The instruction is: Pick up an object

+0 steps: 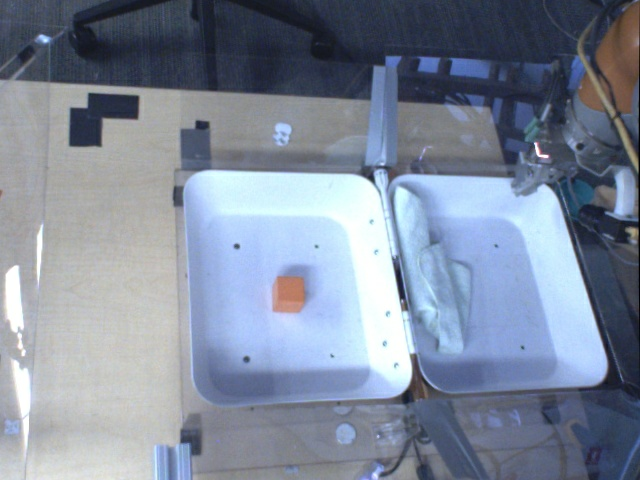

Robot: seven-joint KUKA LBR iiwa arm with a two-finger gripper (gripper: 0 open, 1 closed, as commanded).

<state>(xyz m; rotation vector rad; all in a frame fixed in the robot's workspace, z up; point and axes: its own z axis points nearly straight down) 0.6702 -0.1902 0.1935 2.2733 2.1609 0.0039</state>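
Orange cube [289,294], small and bright, sits alone on the floor of the left bin [215,193], a little below and left of that bin's middle, touching nothing else. From where I stand looking down through the camera view, two shallow white bins lie side by side on a pale wooden bench [100,268]. In the right bin [560,248], a crumpled white cloth [435,283] lies bunched along the left wall, close to the divider between the two bins; the rest of that bin's floor is bare.

The robot arm comes in from the right, at the top right corner of the scene. Its gripper [535,173] hangs near the far right corner of the right bin, around the rim, well apart from both the cloth and the cube. Cables and grey housing crowd that spot, and I cannot tell how the gripper is set; I see nothing carried by it.

As I judge it, the pick has not begun in any visible way. Neither object looks lifted. Choosing a target, reaching down, grasping and raising it all appear to be left.
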